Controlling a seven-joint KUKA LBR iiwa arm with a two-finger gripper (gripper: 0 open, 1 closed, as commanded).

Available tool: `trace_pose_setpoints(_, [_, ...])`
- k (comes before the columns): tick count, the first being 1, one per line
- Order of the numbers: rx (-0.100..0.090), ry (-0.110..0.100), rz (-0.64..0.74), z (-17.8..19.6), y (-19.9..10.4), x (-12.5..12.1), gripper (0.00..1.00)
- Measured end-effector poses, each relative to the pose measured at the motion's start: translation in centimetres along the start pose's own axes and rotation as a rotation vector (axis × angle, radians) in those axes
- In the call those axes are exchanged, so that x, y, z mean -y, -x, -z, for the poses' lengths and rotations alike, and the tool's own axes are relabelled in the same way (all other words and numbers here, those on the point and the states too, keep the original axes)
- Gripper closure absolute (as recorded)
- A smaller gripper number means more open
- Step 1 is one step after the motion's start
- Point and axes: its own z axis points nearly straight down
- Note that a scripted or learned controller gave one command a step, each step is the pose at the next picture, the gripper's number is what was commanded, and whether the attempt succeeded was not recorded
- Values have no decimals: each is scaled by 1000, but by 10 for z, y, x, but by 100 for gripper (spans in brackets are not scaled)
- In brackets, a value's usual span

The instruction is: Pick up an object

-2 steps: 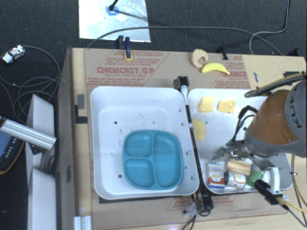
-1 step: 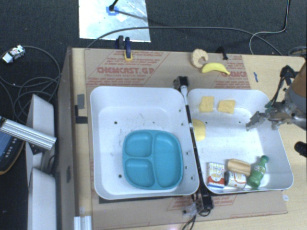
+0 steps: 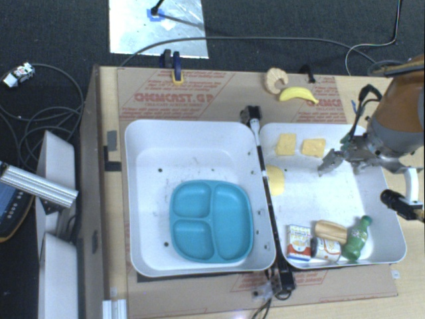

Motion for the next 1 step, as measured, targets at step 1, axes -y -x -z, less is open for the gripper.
trace_pose_setpoints(1, [-1, 0, 1, 19, -58, -18, 0])
